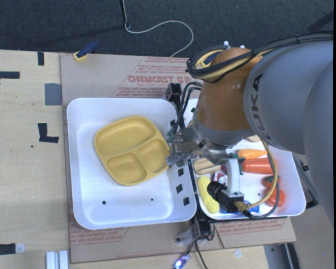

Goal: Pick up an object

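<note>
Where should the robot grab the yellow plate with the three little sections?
Probably the yellow plate's thin raised rim, coming from above. It lies flat in the left bin, too wide to span; its left edge, away from the bin wall, looks easiest to pinch.

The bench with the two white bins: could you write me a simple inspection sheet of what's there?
Surface: brown cardboard sheet under two shallow white plastic bins, left bin, right bin.
Job's things: yellow three-compartment plastic plate in left bin; orange carrot-shaped toy and yellow toy among others in right bin.
Clutter: small blue-and-yellow piece off the cardboard.
Tool: hidden beneath the arm's wrist; state unclear.
Cables: thin white cable across dark floor.
Surroundings: dark carpet.
</note>
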Robot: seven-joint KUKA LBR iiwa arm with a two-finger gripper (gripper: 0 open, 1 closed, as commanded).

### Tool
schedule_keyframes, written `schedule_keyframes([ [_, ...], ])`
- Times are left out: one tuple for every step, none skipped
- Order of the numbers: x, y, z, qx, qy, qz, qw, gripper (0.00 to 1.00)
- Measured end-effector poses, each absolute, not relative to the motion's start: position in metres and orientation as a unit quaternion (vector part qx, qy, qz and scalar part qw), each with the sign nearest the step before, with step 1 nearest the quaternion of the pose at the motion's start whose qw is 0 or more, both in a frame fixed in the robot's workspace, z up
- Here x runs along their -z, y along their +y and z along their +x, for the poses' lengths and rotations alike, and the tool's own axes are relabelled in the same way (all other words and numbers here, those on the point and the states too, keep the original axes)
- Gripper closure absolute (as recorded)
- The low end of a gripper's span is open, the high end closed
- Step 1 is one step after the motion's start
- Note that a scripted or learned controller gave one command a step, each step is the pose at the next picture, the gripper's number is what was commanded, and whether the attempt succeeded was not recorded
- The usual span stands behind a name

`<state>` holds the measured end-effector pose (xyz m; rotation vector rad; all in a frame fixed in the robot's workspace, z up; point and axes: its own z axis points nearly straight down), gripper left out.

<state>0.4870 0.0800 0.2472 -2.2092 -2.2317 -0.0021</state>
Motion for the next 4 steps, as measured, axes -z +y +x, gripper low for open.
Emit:
schedule_keyframes([
  [-0.338,0.059,0.485,0.0014,-0.707,-0.707,-0.002,1.00],
  [-0.353,0.048,0.484,-0.0015,-0.707,-0.707,0.001,1.00],
  [-0.402,0.087,0.484,0.0001,-0.709,-0.705,0.000,1.00],
  [-0.400,0.080,0.484,-0.0022,-0.707,-0.707,0.001,1.00],
])
